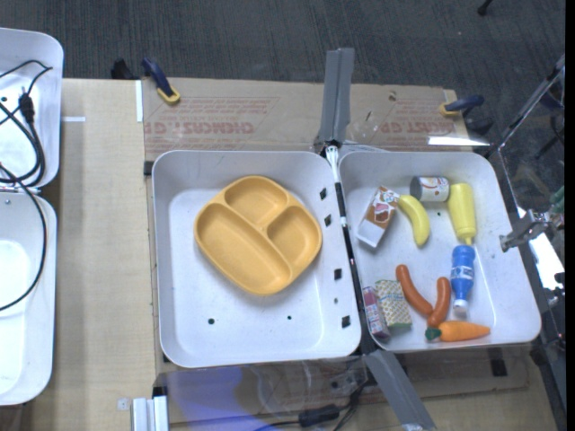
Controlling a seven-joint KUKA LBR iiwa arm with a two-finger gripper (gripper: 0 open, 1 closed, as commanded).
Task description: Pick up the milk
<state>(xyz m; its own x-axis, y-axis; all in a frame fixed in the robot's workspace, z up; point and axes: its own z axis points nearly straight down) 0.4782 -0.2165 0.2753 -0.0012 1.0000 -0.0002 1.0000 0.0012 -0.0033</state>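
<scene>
The milk (378, 215) is a small white carton with a brown and red print. It lies tilted on its side in the upper left part of the right bin (512, 268), close to the wall between the two bins. A banana (415, 219) lies just to its right, apart from it by a narrow gap.
The right bin also holds a can (430, 188), a yellow bottle (462, 211), a blue bottle (462, 277), two sausages (413, 290), a carrot (458, 332) and a small box (392, 305). A yellow divided plate (259, 233) sits in the left bin (180, 312).
</scene>
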